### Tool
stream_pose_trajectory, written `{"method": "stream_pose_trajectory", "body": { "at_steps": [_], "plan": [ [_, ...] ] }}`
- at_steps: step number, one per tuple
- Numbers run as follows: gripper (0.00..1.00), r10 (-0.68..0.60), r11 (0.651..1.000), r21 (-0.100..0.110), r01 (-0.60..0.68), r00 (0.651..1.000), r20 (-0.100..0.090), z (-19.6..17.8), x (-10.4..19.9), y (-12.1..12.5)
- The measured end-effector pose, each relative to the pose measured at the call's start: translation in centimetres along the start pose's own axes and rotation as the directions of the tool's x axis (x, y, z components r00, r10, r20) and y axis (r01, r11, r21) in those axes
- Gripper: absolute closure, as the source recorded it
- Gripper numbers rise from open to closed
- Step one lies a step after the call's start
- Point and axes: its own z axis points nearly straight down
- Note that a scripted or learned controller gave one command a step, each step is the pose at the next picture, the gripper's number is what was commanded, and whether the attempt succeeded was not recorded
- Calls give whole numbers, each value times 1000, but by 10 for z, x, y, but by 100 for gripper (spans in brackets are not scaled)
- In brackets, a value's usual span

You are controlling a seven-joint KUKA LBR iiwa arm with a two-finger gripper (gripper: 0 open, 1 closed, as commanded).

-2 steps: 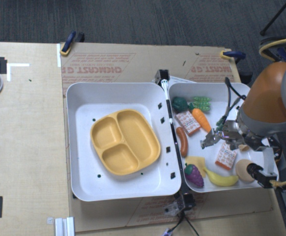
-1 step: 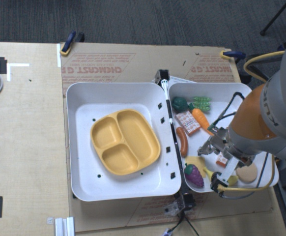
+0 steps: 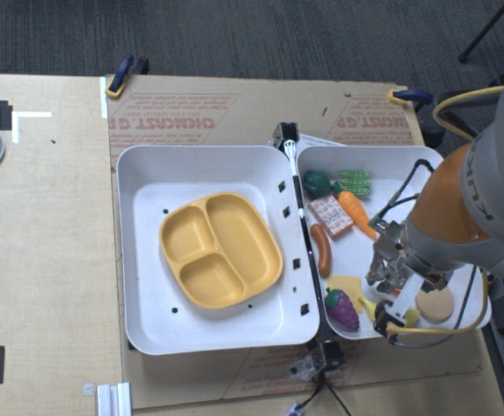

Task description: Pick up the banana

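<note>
In the right bin [image 3: 382, 159], a short yellow piece of what looks like the banana [image 3: 367, 305] pokes out near the front wall; the arm covers the rest of it. My gripper [image 3: 384, 277] is lowered into this bin directly over that spot, with the orange-banded wrist [image 3: 447, 211] above it.
Around the gripper lie a purple grape bunch [image 3: 343, 311], a yellow cheese slice [image 3: 345, 285], a sausage [image 3: 322, 249], a carrot [image 3: 356, 212], a red-and-white packet [image 3: 331, 216], green vegetables [image 3: 318, 183] and a tan round piece [image 3: 435, 306]. The left bin [image 3: 139, 232] holds a yellow divided plate [image 3: 222, 250].
</note>
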Motion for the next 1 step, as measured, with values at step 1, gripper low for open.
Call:
{"method": "stream_pose_trajectory", "body": {
  "at_steps": [1],
  "plan": [
    [100,-277,961,-2,277,961,2,-90,51,-44]
  ]
}}
